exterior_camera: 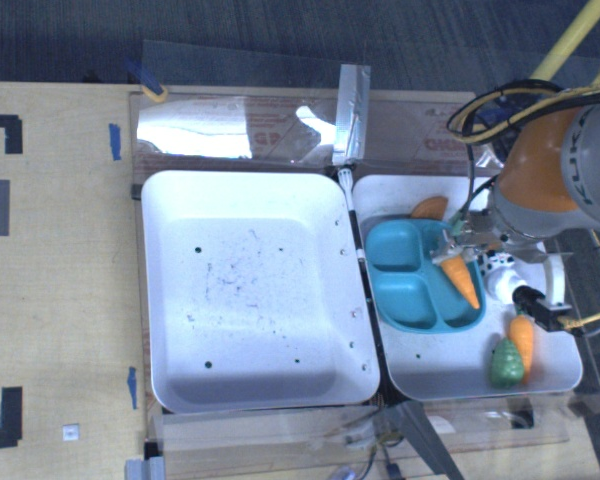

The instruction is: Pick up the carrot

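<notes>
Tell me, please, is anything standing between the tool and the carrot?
Nothing visible does. The tool is right beside the carrot, which lies on the right rim of the blue tray in the right bin.

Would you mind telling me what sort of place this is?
Probably a robotics lab bench: a grey and orange arm reaches over two white bins holding toy food, with blue tape marks on the bench.

Even, fairly bright overhead light; shadows soft and short. Strong white glare on the clear plastic sheet (245,128) along the surface's far edge. Overall image slightly soft, fine detail grainy.
</notes>
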You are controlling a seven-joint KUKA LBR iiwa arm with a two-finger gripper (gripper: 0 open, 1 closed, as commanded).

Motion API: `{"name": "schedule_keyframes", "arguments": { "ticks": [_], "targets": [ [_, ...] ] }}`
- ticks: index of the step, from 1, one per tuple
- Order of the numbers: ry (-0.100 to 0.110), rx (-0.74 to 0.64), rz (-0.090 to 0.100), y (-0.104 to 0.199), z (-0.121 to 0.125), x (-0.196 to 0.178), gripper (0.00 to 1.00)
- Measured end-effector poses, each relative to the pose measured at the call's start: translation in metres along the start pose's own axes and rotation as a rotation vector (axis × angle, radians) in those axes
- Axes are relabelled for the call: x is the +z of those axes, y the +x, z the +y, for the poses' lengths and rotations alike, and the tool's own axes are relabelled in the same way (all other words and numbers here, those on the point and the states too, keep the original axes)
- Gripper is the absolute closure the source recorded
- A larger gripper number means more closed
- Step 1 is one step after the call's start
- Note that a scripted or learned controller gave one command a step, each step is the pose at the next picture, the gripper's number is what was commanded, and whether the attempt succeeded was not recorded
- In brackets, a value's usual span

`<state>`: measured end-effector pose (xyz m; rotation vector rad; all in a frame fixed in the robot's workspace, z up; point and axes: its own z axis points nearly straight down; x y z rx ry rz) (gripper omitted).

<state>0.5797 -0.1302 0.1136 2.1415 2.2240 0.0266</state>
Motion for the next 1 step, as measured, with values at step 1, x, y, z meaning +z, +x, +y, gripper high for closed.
{"name": "schedule_keyframes", "arguments": {
  "ticks": [1],
  "targets": [
    [0.052, 0.168, 0.022, 0.059, 0.0178, -0.0905, 1.0]
  ]
}}
